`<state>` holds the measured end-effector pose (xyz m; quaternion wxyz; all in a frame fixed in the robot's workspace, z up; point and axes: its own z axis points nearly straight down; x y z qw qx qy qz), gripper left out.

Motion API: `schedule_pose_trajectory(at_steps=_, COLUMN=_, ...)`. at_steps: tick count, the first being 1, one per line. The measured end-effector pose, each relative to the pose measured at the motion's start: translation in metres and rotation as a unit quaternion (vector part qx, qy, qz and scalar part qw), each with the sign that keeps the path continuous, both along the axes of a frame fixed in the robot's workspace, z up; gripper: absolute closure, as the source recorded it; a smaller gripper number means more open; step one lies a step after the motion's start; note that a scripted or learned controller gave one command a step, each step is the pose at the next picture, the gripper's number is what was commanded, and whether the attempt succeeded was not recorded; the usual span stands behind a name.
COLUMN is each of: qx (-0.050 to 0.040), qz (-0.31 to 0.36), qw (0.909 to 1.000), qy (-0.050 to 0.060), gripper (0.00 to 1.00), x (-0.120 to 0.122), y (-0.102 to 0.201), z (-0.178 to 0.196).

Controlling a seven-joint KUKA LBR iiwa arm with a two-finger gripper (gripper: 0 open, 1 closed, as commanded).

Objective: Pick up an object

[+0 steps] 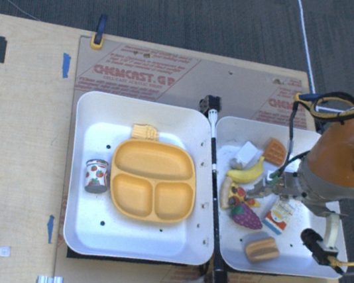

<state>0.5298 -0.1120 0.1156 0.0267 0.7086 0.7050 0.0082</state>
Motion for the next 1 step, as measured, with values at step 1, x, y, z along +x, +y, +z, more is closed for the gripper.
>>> schedule_pose_trajectory(at_steps=1, qx=0.006, qz=0.002, qw=1.0, qy=0.006, gripper=0.0, x=-0.0251, y=0.0022, z=-0.0105)
